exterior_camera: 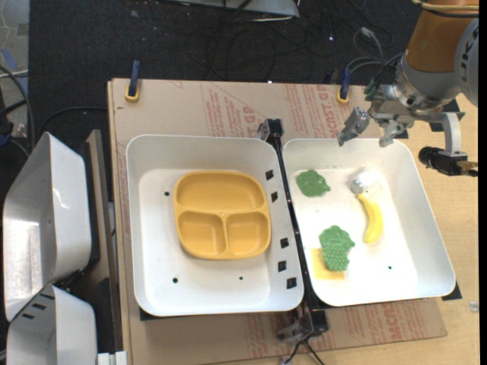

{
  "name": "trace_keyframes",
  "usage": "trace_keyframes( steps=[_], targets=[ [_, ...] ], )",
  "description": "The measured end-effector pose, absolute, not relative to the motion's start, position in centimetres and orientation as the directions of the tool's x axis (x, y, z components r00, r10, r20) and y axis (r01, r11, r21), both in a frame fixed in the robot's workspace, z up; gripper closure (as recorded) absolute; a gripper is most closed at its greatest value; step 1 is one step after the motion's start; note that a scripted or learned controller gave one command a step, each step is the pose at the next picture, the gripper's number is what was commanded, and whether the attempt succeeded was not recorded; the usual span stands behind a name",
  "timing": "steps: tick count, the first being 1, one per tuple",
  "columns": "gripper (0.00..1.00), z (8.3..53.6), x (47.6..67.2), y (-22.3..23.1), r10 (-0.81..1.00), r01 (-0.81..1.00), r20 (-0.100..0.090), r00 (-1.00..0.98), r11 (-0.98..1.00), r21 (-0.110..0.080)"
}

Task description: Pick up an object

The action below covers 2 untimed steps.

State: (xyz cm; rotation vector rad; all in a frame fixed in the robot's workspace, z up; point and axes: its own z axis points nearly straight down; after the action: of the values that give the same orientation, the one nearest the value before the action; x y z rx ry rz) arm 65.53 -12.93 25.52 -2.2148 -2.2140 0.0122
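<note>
So there are two bins on the bench. The gripper (370, 129) hangs over the top edge of the right bin (426, 204), fingers spread apart with nothing between them. Below it in that bin I count four loose things: one banana (372, 219) pretty much straight under the gripper, one small white lump (365, 179) touching the banana's top end, one flat green piece (311, 182) down and to the left, and one broccoli (335, 246) further down, sitting on a yellow slab (326, 269). Way off to the gripper's lower left, the left bin (144, 204) holds one yellow tray (222, 213) with three compartments.
</note>
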Motion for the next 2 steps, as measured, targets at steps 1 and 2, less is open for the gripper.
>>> trace_keyframes(
  steps=[1, 2],
  targets=[
    [0.00, 26.3, 65.8, -12.9, 1.000, 1.000, 0.000, -0.002, 0.002, 0.001],
    [0.00, 22.0, 65.7, -12.6, 1.000, 1.000, 0.000, -0.001, 0.001, -0.003]
  ],
)
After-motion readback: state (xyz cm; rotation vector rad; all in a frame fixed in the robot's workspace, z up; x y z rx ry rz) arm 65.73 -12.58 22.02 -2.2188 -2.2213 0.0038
